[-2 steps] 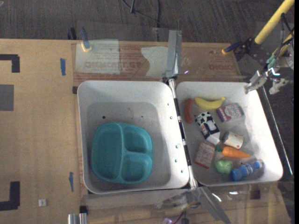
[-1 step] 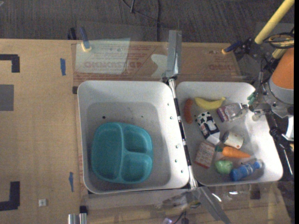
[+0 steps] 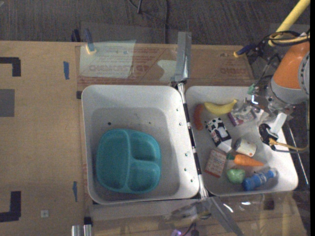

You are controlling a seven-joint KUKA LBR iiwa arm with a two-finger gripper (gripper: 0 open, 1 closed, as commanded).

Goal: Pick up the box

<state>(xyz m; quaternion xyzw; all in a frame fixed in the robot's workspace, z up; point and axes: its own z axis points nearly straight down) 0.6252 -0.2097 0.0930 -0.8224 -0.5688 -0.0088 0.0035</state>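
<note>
A: Where's the box (image 3: 215, 162)?

B: In the right bin (image 3: 290, 178), lying flat near its lower left, close to the wall between the bins. It's the small brownish carton. A black-and-white carton (image 3: 217, 131) lies just above it, a carrot (image 3: 247, 161) and a green item (image 3: 236, 175) sit just to its right, and a blue bottle (image 3: 258, 179) lies farther right.

A: And the gripper (image 3: 256, 103)?

B: Up over the bin's upper right part, well apart from the box, near a banana (image 3: 220, 107) and a crumpled clear wrapper (I can't tell whether the fingers stand apart or together; they're lost in clutter). Nothing shows between them.

A: So which step?

B: The approach, I'd judge; no grasp on the box yet. The next move calls for travelling down-left across the bin and descending on the box without nudging the carrot. The left bin (image 3: 88, 132) holds a teal divided plate (image 3: 128, 160).
</note>
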